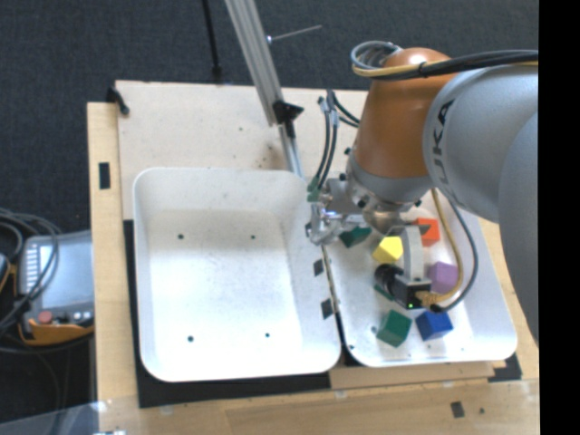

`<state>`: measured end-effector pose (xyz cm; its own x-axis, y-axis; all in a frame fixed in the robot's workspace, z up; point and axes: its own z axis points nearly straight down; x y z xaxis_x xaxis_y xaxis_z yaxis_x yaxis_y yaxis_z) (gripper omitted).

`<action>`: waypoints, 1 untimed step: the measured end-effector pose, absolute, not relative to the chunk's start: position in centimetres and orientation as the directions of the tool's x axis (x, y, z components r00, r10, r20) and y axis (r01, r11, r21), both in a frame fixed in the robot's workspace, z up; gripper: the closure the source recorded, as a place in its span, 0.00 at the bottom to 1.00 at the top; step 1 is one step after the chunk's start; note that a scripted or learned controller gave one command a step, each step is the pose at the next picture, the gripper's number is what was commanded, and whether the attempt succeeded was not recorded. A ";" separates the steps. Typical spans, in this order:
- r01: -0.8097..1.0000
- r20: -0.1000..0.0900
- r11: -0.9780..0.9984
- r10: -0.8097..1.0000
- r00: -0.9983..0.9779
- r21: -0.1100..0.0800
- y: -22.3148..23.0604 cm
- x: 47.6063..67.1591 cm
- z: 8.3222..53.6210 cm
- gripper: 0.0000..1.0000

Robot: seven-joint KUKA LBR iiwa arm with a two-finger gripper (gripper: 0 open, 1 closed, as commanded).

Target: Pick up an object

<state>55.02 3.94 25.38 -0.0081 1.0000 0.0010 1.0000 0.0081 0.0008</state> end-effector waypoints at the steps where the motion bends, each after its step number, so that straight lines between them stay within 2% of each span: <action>1: 1.000 0.001 0.008 1.000 -0.008 0.001 9.0 56.4 25.4 1.00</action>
